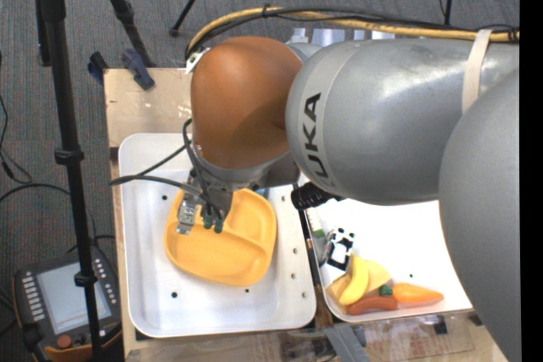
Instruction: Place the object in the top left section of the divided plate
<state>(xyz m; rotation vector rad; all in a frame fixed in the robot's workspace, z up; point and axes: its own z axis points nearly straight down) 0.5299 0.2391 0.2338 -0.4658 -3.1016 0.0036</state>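
Observation:
A yellow divided plate (246, 248) lies in the left white bin (148, 284), with raised ridges splitting it into sections. My gripper (200, 219) hangs low over the plate's upper left section, under the orange band of the wrist. A small grey piece (185, 218) shows at the gripper's left side, just above the plate's surface. I cannot tell whether it is a held object or part of the gripper. The wrist hides the plate's far edge.
The right bin (424, 246) holds a banana (357, 276), a carrot (416, 295), a red chili (370, 307) and a small black-and-white item (340, 245) near its front left corner. The big grey arm covers the bins' far side. A tripod stands left of the bench.

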